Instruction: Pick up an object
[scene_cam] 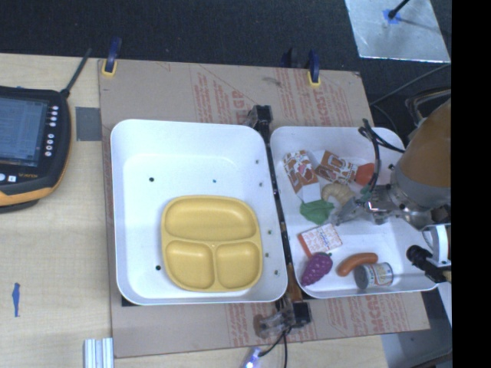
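One gripper (349,208) — low among right bin's (399,288) clutter.

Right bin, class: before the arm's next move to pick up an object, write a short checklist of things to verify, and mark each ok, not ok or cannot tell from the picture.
1. Objects available in the right bin: ok; purple grapes, sausage, small can and packets lie there.
2. Gripper over the right bin: ok, near the green piece.
3. Object between the fingers: cannot tell.
4. Sausage and small can apart: not ok, they touch.
5. Yellow tray in the left bin, away from the arm: ok.
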Action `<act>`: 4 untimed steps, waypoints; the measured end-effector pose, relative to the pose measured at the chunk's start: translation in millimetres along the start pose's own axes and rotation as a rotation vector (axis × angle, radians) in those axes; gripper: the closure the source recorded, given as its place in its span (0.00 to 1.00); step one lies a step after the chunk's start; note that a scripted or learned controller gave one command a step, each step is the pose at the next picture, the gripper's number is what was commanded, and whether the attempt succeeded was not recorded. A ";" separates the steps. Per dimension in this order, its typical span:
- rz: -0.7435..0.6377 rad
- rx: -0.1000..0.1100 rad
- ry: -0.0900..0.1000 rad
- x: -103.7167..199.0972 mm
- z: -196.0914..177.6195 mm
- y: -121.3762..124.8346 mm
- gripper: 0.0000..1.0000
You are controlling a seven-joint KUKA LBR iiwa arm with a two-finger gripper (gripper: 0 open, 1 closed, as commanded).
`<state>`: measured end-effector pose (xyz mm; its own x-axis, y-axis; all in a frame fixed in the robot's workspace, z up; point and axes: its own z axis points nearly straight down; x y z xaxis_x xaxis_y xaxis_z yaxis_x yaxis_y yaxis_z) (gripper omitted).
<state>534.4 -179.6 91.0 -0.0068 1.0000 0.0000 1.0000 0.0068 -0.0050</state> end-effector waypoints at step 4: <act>0.003 -0.003 0.000 -33.4 -31.3 116.1 1.00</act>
<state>650.9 -212.3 121.7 -0.0038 1.0000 -0.0001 1.0000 0.0038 -0.0022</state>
